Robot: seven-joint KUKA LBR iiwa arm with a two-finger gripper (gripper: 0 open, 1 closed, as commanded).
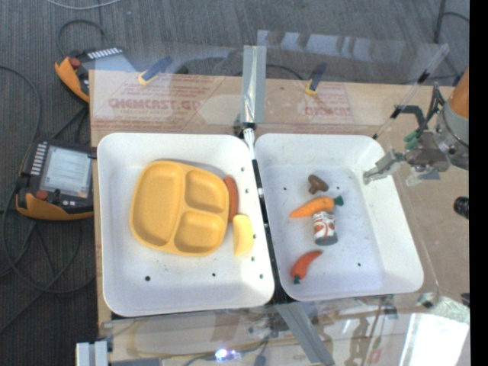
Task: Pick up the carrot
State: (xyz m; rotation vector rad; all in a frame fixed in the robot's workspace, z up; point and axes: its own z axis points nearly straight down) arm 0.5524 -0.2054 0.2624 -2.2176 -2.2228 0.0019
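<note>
The carrot [313, 207], orange with a green stub at its right end, lies slanted in the middle of the right bin [396, 265]. My gripper [393, 175] hovers over that bin's right rim, to the right of the carrot and slightly farther back, well apart from it. Its two fingers stand open with nothing between them. One finger [376, 173] points left toward the inside of the bin.
Around the carrot are a brown lump [318, 183] just behind it, a small can [325, 228] touching its front side, and a red pepper [305, 265] nearer the front. The left bin [122, 280] holds a yellow divided plate [181, 207], a sausage [231, 197] and a yellow piece [242, 233].
</note>
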